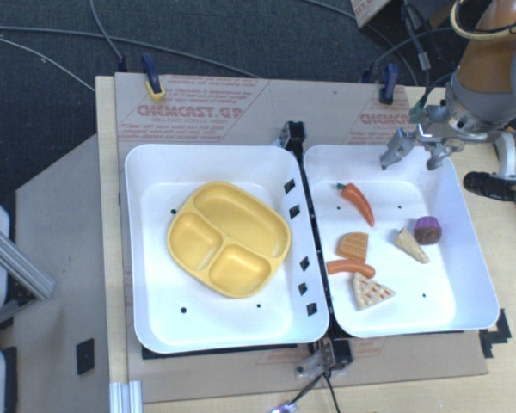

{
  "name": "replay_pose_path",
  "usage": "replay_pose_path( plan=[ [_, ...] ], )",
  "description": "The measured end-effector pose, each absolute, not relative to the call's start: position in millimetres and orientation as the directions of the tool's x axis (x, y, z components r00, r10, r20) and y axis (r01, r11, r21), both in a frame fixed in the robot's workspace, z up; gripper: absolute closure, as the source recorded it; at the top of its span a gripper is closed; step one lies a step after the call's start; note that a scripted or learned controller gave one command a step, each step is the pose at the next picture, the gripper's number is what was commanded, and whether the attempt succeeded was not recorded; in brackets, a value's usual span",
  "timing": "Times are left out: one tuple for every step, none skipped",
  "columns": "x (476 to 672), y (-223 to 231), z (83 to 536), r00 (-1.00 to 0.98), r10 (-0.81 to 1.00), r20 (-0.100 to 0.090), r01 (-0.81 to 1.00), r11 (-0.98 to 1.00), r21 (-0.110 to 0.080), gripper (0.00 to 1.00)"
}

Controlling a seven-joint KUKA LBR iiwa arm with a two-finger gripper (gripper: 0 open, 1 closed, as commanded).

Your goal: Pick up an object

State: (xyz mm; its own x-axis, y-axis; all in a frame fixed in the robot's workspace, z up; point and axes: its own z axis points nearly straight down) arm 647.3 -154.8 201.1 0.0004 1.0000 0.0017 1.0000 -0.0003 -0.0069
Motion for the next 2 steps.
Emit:
replay_pose_path(
  plan=[
    [644.6,-160,140,0.000,1.000,0.002,1.000,0.000,-0.006,0.00],
    [644.0,-159,87,0.000,1.000,0.001,1.000,0.000,-0.006,0.00]
  ],
)
